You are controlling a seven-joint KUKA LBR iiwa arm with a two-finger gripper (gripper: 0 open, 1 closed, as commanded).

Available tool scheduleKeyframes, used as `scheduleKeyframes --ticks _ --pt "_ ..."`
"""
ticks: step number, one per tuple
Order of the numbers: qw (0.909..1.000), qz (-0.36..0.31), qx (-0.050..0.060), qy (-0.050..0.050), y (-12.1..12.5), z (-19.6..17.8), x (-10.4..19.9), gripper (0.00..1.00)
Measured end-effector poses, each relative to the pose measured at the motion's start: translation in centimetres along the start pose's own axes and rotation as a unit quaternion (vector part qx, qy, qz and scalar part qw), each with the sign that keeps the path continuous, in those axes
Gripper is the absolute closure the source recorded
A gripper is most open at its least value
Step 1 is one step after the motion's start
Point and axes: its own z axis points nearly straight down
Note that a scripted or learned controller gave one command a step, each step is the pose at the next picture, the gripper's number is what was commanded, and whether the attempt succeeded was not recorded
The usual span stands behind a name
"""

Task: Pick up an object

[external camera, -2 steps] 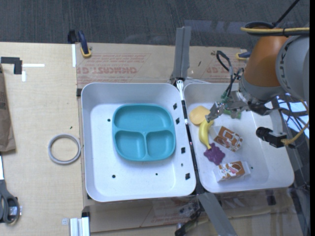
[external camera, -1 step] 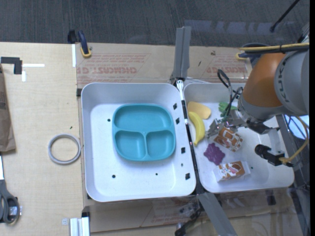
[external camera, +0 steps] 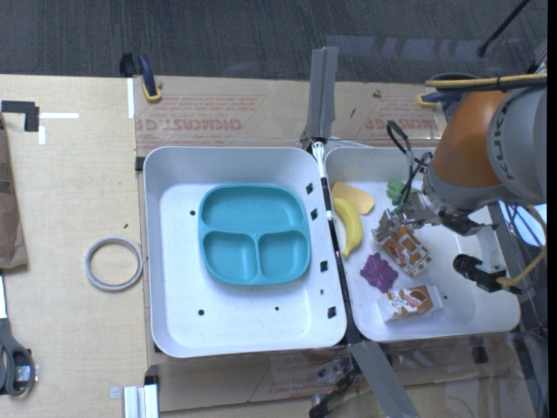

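behind bins, mirrored lettering [external camera: 209, 122], perhaps "grainger"

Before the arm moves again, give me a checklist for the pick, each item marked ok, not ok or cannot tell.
1. Gripper is over the right bin: ok.
2. Target under it, the orange-and-white carton, lies in reach: ok.
3. Carton seated between the fingers: cannot tell.
4. Neighbours apart from the carton: not ok; the purple piece lies close beside it.
5. Banana is apart from the gripper: ok.
6. Second carton lies apart from the gripper: ok.
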Motion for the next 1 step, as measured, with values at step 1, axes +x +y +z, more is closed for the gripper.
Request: scheduleKeyframes --ticks 1 --pt "1.0 -0.005 -0.001 -0.001 -2.57 -9.31 5.02 1.0"
